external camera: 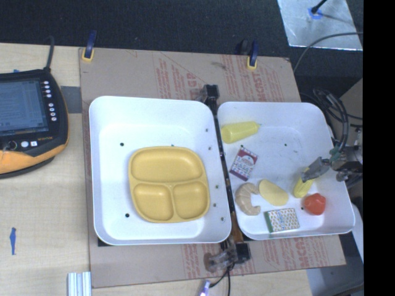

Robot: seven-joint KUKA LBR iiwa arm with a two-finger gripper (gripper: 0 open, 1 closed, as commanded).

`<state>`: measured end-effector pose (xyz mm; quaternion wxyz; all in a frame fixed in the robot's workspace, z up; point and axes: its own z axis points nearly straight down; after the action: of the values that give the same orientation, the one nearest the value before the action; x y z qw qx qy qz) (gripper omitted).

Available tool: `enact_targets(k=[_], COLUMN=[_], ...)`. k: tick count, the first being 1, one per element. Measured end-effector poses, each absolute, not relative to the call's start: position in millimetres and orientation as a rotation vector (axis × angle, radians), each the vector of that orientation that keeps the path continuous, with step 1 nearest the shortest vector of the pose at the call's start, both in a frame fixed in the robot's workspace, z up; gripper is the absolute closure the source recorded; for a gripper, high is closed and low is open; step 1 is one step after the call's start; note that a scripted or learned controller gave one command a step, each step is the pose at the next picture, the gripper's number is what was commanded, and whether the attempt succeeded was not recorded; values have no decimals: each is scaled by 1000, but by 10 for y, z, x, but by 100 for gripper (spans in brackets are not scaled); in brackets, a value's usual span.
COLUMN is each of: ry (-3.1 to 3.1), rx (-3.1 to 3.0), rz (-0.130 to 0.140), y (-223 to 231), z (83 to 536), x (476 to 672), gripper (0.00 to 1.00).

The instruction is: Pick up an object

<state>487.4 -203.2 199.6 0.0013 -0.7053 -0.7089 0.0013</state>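
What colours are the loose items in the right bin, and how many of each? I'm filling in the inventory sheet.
Yellow: 3, bottle, lemon, small piece
Red: 2, packet, tomato
Tan: 1, croissant
Green: 1, box
Total: 7

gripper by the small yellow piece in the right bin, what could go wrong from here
The gripper is low beside the small yellow piece, with the red tomato just past it, so closing may nudge or catch the wrong one. Both sit near the right bin's rim, which could foul the fingers.
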Motion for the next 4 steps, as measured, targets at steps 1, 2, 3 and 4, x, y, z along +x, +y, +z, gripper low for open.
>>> enact_targets(k=[1,2,3,4], ry=[-2226,-2225,-2225,-2228], rx=[-2212,-2217,-2214,-2212], rz=[4,1,2,3], y=[-1891,-2121,-2127,-1499], z=[914,921,1022,918], x=[4811,5387,5385,5882], gripper=[0,0,100,100])
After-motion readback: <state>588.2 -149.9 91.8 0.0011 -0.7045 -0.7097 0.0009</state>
